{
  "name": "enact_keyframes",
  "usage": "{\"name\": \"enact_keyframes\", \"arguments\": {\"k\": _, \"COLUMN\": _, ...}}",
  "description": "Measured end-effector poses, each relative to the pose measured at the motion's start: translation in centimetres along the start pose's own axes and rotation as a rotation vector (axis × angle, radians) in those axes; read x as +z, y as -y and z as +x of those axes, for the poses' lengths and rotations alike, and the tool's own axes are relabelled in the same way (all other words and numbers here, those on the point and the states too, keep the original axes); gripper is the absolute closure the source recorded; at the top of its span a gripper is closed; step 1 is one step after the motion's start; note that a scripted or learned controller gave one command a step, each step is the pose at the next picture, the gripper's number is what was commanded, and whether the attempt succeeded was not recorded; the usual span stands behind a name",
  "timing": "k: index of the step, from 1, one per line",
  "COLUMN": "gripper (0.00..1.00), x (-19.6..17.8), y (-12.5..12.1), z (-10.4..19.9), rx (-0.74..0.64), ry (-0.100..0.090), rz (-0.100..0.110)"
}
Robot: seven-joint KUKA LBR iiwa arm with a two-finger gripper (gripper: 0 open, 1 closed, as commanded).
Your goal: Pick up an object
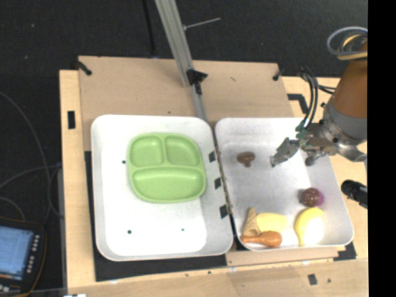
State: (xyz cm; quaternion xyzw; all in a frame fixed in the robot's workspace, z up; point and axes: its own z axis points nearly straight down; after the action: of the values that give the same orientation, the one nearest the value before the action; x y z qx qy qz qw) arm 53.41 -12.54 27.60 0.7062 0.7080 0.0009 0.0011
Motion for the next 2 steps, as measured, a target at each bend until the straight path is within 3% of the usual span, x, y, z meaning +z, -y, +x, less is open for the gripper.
{"name": "enact_keyframes", "arguments": {"k": 1, "gripper": 0.00, "x": 0.0, "y": 0.0, "z": 0.0, "rx": 0.001, "ry": 0.000, "rz": 0.000}}
{"name": "enact_keyframes", "arguments": {"k": 2, "gripper": 0.00, "x": 4.6, "y": 0.8, "z": -0.1, "rx": 0.003, "ry": 0.001, "rz": 0.005}}
